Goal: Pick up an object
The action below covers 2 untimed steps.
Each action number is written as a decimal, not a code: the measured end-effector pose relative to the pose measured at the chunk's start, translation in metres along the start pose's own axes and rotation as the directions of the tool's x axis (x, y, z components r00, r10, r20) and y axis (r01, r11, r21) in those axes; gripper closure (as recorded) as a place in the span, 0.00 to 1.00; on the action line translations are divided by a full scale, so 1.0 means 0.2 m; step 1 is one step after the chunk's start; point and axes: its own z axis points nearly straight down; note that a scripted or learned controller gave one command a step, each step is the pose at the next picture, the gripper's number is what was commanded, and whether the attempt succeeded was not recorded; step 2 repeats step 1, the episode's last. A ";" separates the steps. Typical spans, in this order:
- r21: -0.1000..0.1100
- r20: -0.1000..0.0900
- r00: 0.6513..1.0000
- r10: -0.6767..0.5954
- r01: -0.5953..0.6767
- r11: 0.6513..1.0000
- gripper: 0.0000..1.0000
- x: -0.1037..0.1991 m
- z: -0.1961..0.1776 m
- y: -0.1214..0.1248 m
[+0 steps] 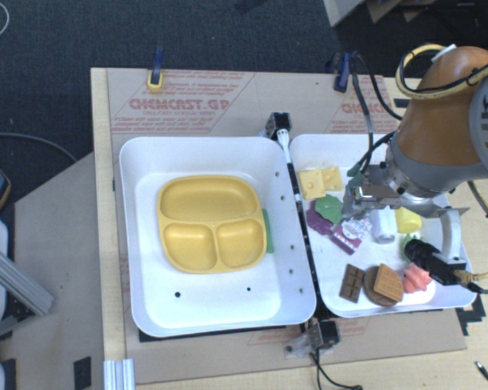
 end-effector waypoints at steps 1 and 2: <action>0.001 0.000 1.000 -0.001 0.001 1.000 1.00 0.02 0.01 0.02; 0.001 0.000 1.000 -0.001 0.001 1.000 1.00 0.02 0.01 0.02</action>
